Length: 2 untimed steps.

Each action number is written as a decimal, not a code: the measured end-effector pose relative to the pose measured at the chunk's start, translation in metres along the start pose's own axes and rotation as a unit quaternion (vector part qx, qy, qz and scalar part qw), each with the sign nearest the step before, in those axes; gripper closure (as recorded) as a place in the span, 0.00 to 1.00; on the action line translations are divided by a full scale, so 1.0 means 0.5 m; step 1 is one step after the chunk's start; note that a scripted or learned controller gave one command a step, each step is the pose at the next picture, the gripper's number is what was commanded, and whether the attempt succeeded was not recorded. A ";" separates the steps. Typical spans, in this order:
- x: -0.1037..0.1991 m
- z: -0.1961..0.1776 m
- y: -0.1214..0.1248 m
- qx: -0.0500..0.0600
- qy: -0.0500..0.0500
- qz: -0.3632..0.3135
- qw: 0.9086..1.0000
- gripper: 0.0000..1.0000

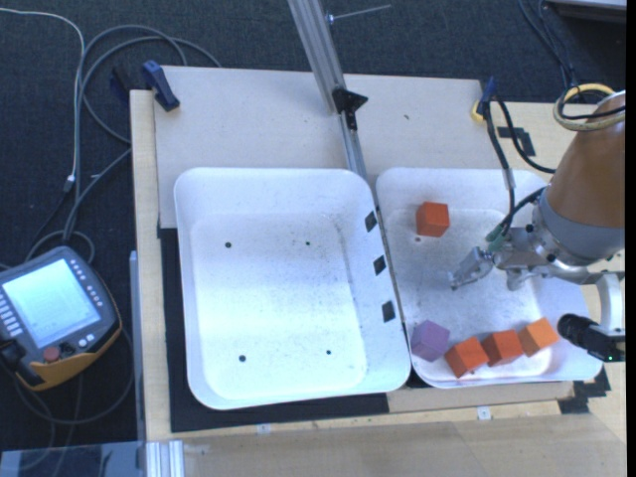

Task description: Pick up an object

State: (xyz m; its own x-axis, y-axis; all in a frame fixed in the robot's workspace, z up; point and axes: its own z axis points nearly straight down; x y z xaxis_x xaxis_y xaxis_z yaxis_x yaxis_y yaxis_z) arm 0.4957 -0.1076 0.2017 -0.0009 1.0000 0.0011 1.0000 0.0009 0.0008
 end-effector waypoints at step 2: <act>0.014 0.209 0.239 0.000 0.000 -0.002 1.000 0.00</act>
